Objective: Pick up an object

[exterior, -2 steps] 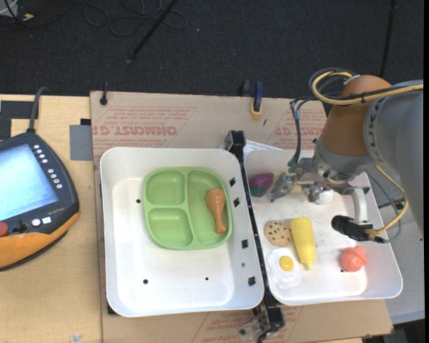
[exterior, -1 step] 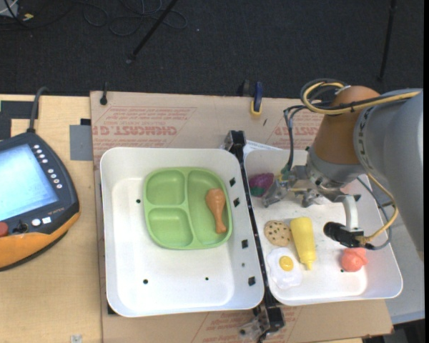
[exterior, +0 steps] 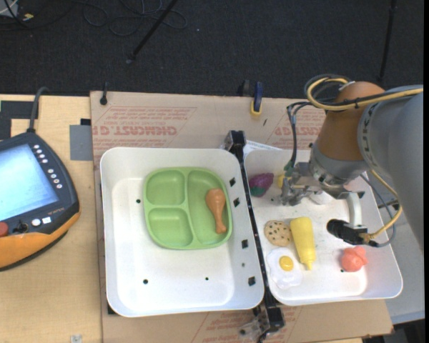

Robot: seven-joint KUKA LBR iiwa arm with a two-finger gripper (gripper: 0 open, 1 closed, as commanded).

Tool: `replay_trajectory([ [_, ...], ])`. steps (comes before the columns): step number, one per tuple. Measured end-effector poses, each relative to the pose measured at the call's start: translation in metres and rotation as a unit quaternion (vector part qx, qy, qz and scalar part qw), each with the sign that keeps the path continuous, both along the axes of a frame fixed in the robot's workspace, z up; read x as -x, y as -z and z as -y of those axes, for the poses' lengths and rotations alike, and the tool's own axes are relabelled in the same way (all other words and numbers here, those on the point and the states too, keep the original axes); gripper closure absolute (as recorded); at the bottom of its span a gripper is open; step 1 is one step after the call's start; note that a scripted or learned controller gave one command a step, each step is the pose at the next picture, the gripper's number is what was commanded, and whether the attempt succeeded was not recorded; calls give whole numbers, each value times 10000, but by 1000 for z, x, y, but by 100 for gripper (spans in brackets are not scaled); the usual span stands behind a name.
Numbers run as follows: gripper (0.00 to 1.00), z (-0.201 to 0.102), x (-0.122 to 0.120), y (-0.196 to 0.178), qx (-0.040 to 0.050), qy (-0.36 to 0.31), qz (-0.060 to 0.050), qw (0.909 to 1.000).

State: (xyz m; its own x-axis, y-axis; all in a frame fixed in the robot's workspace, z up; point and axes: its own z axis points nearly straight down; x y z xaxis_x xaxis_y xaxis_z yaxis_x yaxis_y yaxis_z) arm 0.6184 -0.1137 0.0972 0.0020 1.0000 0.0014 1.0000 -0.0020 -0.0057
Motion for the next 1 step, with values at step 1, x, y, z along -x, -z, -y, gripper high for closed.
replay_trajectory([
  [1, 100, 7, -10, -53, 10, 2, 37, 10000],
])
